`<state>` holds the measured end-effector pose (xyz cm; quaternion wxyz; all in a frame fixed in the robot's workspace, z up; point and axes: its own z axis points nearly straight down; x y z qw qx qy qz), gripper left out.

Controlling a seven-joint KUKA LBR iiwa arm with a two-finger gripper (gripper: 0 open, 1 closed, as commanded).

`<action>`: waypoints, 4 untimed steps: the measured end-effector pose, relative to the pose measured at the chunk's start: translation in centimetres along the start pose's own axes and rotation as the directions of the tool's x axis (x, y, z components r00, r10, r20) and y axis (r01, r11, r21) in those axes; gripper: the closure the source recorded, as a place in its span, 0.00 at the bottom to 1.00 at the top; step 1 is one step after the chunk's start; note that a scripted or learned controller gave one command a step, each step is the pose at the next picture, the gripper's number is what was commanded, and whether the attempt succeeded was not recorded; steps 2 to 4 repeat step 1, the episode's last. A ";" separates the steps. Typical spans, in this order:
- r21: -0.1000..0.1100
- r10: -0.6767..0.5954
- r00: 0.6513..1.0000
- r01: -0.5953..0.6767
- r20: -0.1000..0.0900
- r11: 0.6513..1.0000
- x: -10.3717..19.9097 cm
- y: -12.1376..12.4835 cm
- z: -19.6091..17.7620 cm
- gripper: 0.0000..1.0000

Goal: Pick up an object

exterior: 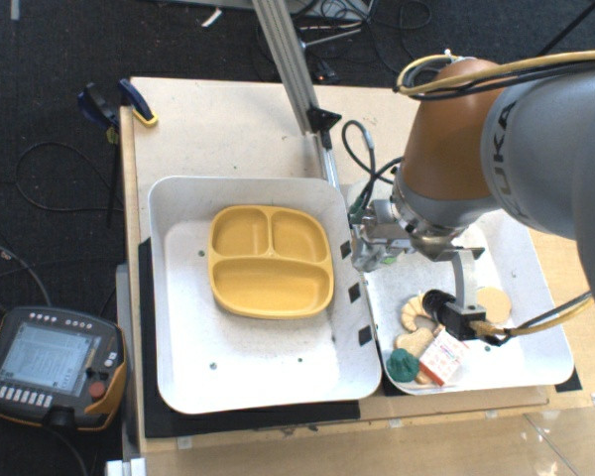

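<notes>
A yellow divided plate lies in the left bin. In the right bin, near its front, several small things sit close together: a green lump, a red and white box, a tan knobbly piece and a tan round disc. My gripper hangs at the right bin's left wall, close to the ridge between the two bins. It is behind and to the left of the small things and touches none of them. Nothing shows in its grasp.
The arm's bulky orange and grey wrist covers the back of the right bin. A slanted metal pole rises behind the bins. A teach pendant lies on the floor at the left.
</notes>
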<state>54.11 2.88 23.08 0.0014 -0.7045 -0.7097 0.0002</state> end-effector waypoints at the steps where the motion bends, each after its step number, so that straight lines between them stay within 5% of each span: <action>1: -0.002 -0.001 1.000 0.001 0.000 1.000 4.5 -0.4 0.0 1.00; 4: -0.002 -0.001 1.000 0.001 0.000 1.000 4.5 -0.4 0.0 1.00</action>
